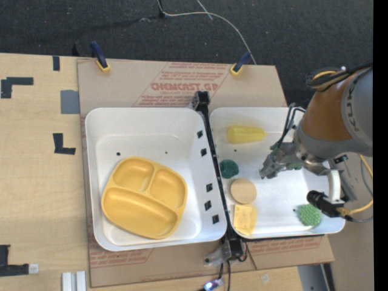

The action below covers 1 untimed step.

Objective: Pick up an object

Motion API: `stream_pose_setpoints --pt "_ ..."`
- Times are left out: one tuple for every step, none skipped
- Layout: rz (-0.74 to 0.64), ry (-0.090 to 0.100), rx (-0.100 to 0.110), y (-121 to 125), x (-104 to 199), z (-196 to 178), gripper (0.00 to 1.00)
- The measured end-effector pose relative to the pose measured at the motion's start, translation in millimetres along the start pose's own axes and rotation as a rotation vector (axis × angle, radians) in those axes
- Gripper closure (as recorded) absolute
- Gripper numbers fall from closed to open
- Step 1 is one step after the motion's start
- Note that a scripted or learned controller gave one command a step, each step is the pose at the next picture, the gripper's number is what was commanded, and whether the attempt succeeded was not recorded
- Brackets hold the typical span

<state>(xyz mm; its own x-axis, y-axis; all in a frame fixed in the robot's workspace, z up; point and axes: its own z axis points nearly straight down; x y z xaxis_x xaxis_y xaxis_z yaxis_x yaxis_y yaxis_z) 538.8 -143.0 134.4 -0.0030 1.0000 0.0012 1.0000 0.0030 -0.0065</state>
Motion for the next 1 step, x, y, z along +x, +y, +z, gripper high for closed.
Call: stream_pose_setpoints --pt "0.0 -0.002 -0.01 8.2 8.1 -53.3 1.0"
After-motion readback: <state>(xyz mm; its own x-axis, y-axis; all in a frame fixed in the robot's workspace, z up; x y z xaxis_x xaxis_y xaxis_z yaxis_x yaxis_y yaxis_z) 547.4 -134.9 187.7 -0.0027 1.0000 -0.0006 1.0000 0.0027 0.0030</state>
